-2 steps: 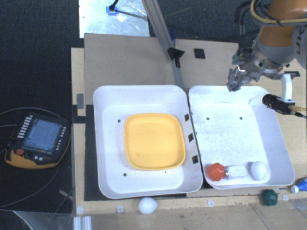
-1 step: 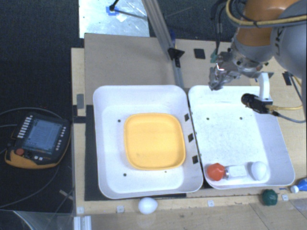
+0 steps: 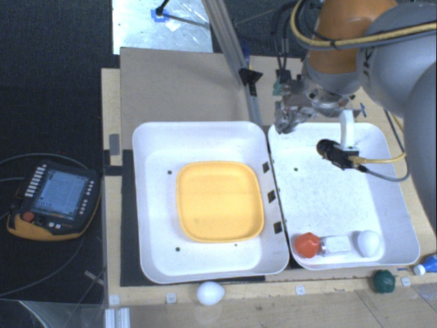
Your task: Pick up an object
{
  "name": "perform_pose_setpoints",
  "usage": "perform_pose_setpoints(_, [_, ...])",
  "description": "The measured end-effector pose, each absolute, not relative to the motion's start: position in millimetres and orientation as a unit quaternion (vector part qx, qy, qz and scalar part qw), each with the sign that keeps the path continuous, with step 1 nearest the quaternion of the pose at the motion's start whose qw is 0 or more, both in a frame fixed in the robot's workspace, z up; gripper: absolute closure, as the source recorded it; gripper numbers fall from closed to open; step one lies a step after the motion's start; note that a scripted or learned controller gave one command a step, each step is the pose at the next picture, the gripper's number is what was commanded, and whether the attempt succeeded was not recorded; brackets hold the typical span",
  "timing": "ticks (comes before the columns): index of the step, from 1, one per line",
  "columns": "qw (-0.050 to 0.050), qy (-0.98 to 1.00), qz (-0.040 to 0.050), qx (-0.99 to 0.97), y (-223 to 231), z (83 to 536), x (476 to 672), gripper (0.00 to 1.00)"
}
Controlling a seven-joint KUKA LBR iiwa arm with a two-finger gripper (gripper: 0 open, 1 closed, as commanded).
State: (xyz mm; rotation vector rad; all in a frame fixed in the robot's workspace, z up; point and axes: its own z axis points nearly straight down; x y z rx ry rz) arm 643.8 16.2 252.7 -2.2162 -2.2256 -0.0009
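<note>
Along the near wall of the right bin [image 3: 392, 183] lie three small things in a row: an orange-red ball [image 3: 307, 244], a clear-white piece [image 3: 336, 245] and a white egg-shaped object [image 3: 367, 243]. A square yellow plate [image 3: 220, 200] lies flat in the left bin [image 3: 153, 183]. My gripper [image 3: 287, 121] hangs over the far left corner of the right bin, well away from the three objects. I see nothing held in it.
A black and yellow connector [image 3: 336, 152] with its yellow cable hangs off the wrist over the right bin. In front of the bins lie a white egg [image 3: 210, 293], a green ball [image 3: 384, 281] and a blue-tipped item [image 3: 425, 268]. A teach pendant [image 3: 51, 200] sits at the left.
</note>
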Motion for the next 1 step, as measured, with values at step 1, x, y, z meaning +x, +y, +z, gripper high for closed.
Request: perform_pose_setpoints(1, [0.0, -0.709, -0.0008, -0.705, 73.8, 253.5, 637.2, 1.0])
